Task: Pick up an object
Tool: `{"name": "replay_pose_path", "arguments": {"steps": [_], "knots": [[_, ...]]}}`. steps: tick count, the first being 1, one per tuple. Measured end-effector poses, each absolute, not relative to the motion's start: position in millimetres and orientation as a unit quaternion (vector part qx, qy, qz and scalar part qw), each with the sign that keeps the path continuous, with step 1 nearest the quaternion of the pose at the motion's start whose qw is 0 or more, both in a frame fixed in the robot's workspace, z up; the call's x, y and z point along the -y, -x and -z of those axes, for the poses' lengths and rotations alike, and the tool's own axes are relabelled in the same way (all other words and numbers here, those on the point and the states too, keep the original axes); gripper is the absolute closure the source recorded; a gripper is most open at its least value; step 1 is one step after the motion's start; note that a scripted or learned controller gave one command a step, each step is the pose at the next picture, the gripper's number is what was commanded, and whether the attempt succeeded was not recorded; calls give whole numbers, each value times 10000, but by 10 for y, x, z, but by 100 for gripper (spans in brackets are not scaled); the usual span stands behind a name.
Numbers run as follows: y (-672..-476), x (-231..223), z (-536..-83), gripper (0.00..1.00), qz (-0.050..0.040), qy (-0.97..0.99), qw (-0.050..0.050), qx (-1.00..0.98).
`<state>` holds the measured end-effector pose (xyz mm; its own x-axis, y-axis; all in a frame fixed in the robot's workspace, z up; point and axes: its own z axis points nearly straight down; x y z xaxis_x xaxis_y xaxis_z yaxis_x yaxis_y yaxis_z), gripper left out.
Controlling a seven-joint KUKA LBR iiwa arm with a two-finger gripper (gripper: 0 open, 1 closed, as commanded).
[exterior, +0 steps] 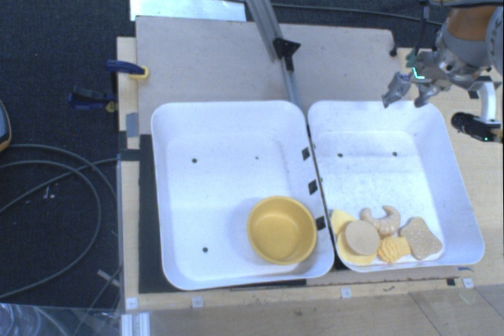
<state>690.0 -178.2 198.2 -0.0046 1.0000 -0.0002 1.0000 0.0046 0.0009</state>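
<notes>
Approach step: the tool (410,91), fingers apparently spread and holding nothing, hovered over the right bin's (451,153) far rim; the next move called for descent toward the food pieces (386,232).

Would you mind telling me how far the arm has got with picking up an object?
Nothing looks done yet: the yellow bowl sits in the left bin, and the small food-shaped pieces lie clustered in the right bin's near corner. In hand: the pincer hovers open, holding nothing, above that bin's far edge. Left: descending onto an object, closing and lifting.

Bowl (282,229) in left bin (181,130) (food pieces (386,234) right)
</notes>
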Motion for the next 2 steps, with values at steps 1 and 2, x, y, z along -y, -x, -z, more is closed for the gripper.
{"name": "replay_pose_path", "arguments": {"steps": [1,2], "knots": [[-6904,1782,-1993,0,-8,-7054,12,-7088],[-6900,1761,-1581,0,4,-7046,2,-7096]]}}
